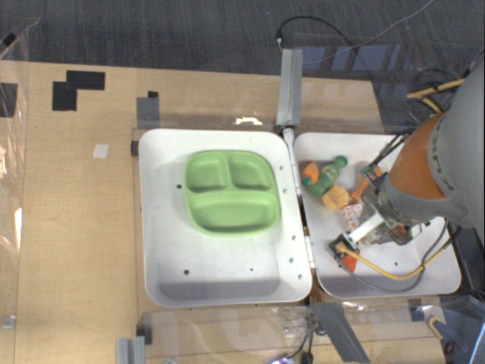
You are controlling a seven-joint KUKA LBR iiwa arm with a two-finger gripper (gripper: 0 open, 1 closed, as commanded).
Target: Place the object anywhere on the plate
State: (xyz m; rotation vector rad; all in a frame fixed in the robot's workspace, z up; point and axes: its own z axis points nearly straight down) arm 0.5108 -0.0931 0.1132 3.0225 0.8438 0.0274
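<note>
Camera view caught the gripper (380, 223) down in the right bin (447, 279) among the toys (335, 196), likely hunting one; open or closed, I couldn't tell. Plate (231, 192) sat waiting in the left bin (163, 264).

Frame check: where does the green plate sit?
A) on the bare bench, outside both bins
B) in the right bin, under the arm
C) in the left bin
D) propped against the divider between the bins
C: the green plate lies flat in the left bin, apart from the small items in the right bin.
</note>
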